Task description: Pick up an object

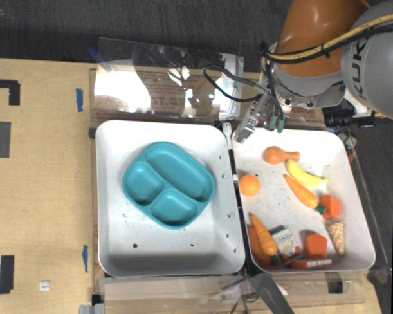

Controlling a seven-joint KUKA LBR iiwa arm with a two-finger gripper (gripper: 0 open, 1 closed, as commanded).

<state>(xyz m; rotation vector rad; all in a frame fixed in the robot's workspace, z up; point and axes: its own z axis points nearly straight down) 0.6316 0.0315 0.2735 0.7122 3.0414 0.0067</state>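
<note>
The camera view looks down on two shallow white bins set side by side on a wooden bench (34,199). The left bin (116,247) holds a teal divided plate (168,184), lying flat a little left of the bin's middle, with three compartments facing up. The right bin (357,255) holds the small toy foods that could be picked up. An orange ball (249,186) lies near the bin's left wall. Farther back, an orange drumstick-shaped piece (277,155) sits near the far wall, and just to its right a yellow banana (304,173) lies at a slant. A long orange piece (300,191) lies just near of the banana, ending close to a small orange-red item with a green bit (330,206). At the near left corner a carrot (262,234) lies slantwise, with a small printed carton (283,240) just beside it and a red-orange block (316,245) to the right. A pale cone-like piece (336,236) rests near the right wall. The arm (329,42) comes in from the upper right, its orange band showing, and the gripper (247,129) hangs over the far end of the divide between the two bins, well apart from the toys; whether its jaws are apart or together cannot be told here. Nothing is seen held by it.
</note>
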